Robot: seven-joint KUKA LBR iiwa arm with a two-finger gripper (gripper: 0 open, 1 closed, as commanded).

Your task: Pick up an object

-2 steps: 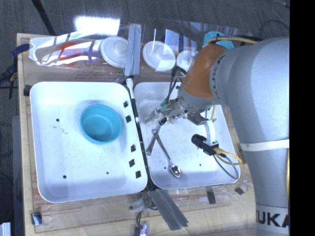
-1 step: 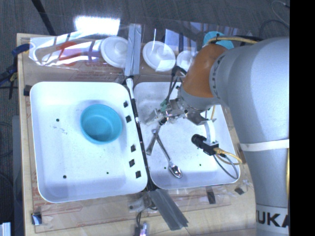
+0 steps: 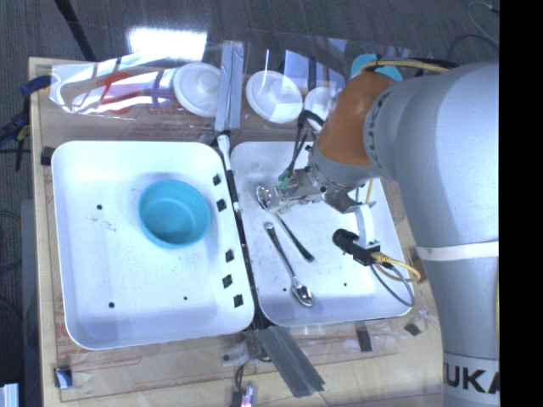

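my claw (image 3: 287, 190) is low in the right bin (image 3: 373, 299) over a spoon (image 3: 284, 231); grip unclear, nothing lifted yet, pick remains.

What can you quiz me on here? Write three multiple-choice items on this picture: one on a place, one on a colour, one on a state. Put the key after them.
1. Where does the blue bowl sit?
A. In the right bin
B. In the left bin
C. On the bench in front of the bins

2. What colour is the band above the arm's wrist?
A. Green
B. Orange
C. Black

3. How does the long spoon in the right bin lie?
A. Flat on the bin floor
B. Standing inside the bowl
C. Hanging over the bin's rim

Key: 1 B, the bowl rests on the left bin's white floor. 2 B, the band is orange against the grey arm. 3 A, the spoon lies flat along the floor, with its bowl end toward the near wall.
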